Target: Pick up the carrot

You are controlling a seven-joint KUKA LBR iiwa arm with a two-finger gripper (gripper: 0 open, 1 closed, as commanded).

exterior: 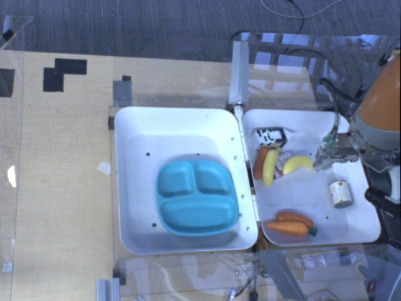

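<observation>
The carrot (289, 228) lies on its side near the front edge of the right bin (369, 226), its green stem end pointing right, with a red-orange sausage-like piece (294, 217) touching it just behind. The end effector (330, 153) hangs over the bin's back right part, beside a lemon (297, 164); whether it is open or closed I cannot tell. A banana (269, 166) lies near the left wall, a small can (340, 193) sits to the right. The left bin (135, 143) holds a blue divided tray (197, 197)

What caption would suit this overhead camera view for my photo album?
Robot arm's tool hovers in the right bin, far from the carrot; a blue tray sits in the left bin.
</observation>
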